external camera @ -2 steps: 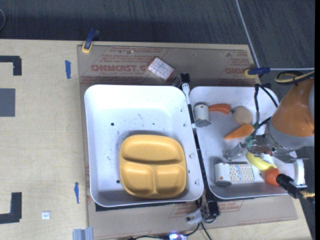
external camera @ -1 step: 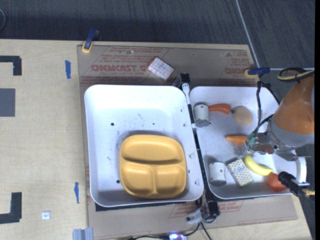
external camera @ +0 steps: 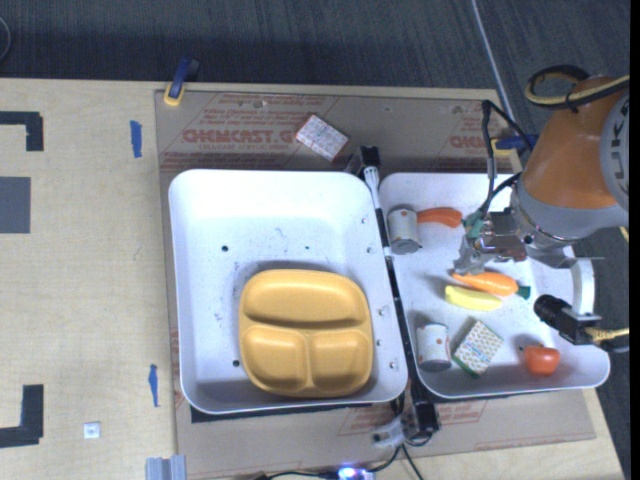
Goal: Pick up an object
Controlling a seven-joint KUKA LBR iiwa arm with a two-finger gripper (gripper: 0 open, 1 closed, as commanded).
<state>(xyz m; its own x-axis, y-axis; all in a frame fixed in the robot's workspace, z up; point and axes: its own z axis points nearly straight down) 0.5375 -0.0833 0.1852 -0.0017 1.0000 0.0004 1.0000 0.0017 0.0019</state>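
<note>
We see the pincer (external camera: 478,258) low in the right bin (external camera: 600,368), just above one carrot (external camera: 487,282) lying on one banana (external camera: 472,298); its grip we cannot tell. Around them: two cans (external camera: 402,228), another carrot (external camera: 439,217), one tomato (external camera: 541,359), one packet (external camera: 478,347). One yellow tray (external camera: 306,331) fills the left bin (external camera: 200,208).

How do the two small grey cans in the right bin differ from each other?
The grey can near the bin's far-left corner lies on its side, touching an orange carrot-shaped toy. The grey can near the bin's front-left corner seems to stand more upright, beside a small patterned packet. The far one looks slightly larger. Both are grey, cylindrical, and sit along the shallow white right bin's left wall.
</note>
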